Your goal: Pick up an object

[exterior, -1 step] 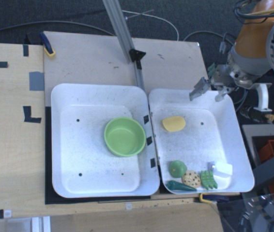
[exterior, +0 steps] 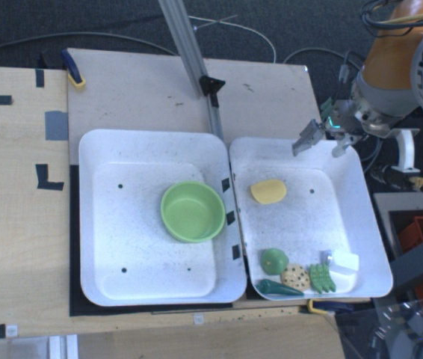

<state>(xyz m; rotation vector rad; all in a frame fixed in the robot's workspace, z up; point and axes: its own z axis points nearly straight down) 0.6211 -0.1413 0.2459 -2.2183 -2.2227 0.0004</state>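
A yellow object (exterior: 268,191) lies in the right bin (exterior: 361,200). The gripper (exterior: 320,143) hangs above the bin's far edge, fingers apart and empty.

Both bins (exterior: 92,200) are showing white with fine dark speckling. The bowl (exterior: 192,212) is showing light green. The oval piece (exterior: 268,191) is showing yellow. The ball (exterior: 274,260) is showing green, the round item (exterior: 295,277) tan with dark spots. The arm (exterior: 394,58) is showing orange and grey.

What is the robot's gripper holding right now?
Nothing. The gripper is open above the far edge of the right bin, with nothing between its fingers. The yellow piece lies apart from it.
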